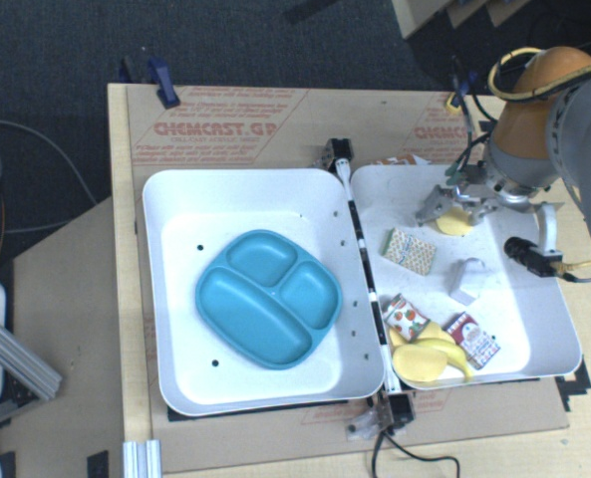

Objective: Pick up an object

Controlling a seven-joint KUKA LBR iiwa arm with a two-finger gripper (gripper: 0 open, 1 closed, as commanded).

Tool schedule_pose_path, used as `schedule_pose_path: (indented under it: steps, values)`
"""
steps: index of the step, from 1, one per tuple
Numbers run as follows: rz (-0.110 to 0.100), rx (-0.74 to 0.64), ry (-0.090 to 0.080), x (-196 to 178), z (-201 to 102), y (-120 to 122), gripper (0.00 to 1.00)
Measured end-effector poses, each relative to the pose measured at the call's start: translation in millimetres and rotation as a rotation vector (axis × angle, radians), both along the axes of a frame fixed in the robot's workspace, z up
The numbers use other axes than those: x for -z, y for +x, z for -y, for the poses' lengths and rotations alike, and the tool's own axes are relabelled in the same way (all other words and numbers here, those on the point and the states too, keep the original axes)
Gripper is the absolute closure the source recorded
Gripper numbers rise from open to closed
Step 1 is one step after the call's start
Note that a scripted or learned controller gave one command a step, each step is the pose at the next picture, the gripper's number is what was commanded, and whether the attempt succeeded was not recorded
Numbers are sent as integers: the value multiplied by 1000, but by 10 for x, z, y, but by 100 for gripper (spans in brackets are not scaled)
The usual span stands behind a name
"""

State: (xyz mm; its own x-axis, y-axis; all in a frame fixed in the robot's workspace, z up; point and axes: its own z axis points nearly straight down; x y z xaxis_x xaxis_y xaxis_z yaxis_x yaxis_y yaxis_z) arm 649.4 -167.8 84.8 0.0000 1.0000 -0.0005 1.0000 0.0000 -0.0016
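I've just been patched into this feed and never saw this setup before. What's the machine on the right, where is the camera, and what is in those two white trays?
One camera looks down at a slant on a bench with two white bins. The grey and orange thing is a robot arm; its gripper is low over a small yellow object in the right bin. That bin also holds a patterned packet, a small grey piece, two printed packets and a yellow banana-like toy. The left bin holds a blue divided plate. Whether anything is gripped is unclear.

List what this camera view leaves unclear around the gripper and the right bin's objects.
- Gripper: open or shut unreadable, too small.
- Small pale yellow object: partly covered by the gripper; contact unclear.
- Small printed packets: labels too small.
- Grey arm: cut off by the right edge.
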Motion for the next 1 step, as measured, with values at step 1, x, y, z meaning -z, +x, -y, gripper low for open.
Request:
schedule_pose_path:
  steps: [1]
  values:
    - [4, -1, -1, -5, 362, 176, 0]
